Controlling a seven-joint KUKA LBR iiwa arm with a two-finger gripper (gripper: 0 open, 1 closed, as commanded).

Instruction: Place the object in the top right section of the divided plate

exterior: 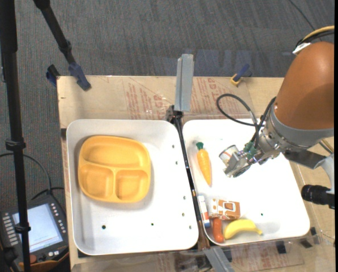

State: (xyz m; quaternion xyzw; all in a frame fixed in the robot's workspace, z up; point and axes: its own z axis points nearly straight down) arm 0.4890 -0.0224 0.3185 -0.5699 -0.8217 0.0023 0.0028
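Now claw (pixel 232 164) over right bin, grip state I cannot tell | carrot (pixel 204 164) nearby looks light, stiff, smooth; take mid-body | plate (pixel 115 169) left.

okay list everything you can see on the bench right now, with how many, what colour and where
divided plate: one, yellow, in the left bin
left bin: one, white
right bin: one, white
toy carrot: one, orange with a green top, right bin, near its left wall
toy banana: one, yellow, right bin, near its front edge
small carton: one, orange and white, right bin, just behind the banana
gripper: one, grey, over the right bin, right of the carrot
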